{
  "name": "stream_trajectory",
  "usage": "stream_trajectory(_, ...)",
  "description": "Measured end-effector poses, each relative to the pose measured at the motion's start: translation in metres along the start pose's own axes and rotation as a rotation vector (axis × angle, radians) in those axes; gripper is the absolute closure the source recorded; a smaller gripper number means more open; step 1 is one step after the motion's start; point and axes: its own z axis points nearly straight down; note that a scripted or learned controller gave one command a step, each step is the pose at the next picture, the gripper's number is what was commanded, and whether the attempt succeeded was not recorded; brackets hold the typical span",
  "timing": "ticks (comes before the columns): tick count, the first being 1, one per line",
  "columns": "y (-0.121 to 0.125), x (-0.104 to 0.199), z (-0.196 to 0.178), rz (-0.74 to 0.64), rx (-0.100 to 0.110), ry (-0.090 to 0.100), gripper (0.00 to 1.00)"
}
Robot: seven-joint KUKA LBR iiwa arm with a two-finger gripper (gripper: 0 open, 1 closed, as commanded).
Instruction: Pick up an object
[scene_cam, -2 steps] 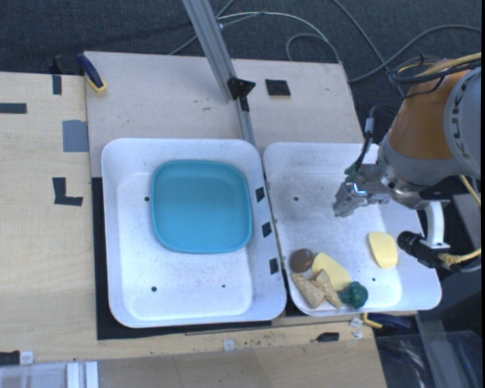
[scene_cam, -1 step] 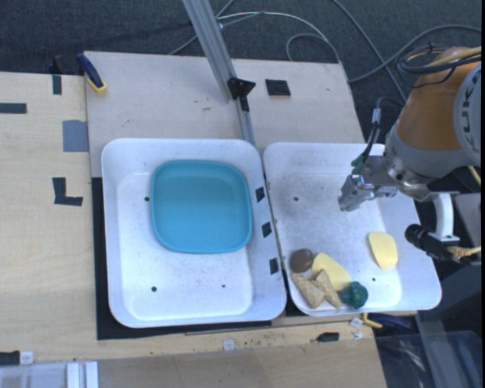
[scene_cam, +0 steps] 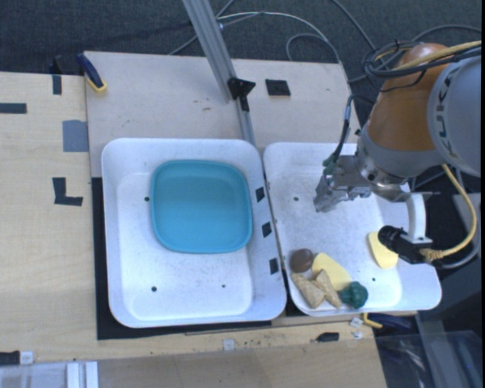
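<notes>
The gripper [scene_cam: 330,196] hangs over the middle of the right bin [scene_cam: 295,164], its dark tip pointing down and toward the bin's left side. At this size the tip is a dark blur, and whether the fingers are spread or closed cannot be told; nothing is seen between them.

The things to be picked lie well apart from the tip, gathered in the near left corner of that bin. A small brown round piece [scene_cam: 301,259] sits closest to the bin's dividing wall. Just beside it lies a pale yellow piece [scene_cam: 330,267], and in front of both rest two tan wedge-shaped pieces [scene_cam: 314,289], touching or nearly touching one another. A dark green lump [scene_cam: 356,294] sits at the right end of the cluster. Another yellow object [scene_cam: 382,250] rests alone near the right rim, close to the arm's black fittings.

All look small and probably light, like toy food, so weight should be no trouble; the crowding is. The tan wedges would likely slip out of a pinch on their sloped faces. The brown round piece may roll. The lone yellow object looks the easiest target, with free room around it, taken across its narrower width.

The left bin [scene_cam: 117,217] holds a blue square plate [scene_cam: 200,206]. Both bins rest on the desk [scene_cam: 32,217].
</notes>
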Motion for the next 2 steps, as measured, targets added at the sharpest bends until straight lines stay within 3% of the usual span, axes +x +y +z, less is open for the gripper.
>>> stream_trajectory(2,-0.012,0.115,0.013,0.0,0.002,0.0,1.0)
